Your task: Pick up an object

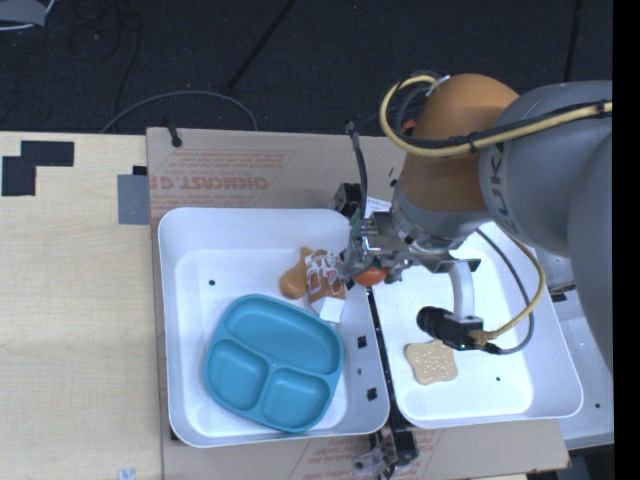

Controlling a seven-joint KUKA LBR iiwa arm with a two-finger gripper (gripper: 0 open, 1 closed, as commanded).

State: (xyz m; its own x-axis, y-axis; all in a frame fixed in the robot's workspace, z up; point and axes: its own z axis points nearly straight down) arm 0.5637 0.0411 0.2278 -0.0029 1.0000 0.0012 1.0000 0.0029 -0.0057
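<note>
The pincer (362, 268) is hovering just right of the brown toy (312, 274); its grip state cannot be told. Centring over the toy before closing looks wise.

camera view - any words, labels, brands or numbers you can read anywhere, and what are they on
Red print on the cardboard sheet behind the left bin: it reads reversed and is blurred; it could be "CHEMCREST", but I cannot be sure.
Faint red print on the cardboard edge in front of the bins: too small to read.
The blue divided plate, the cracker and the brown toy: no text that can be read.
</note>
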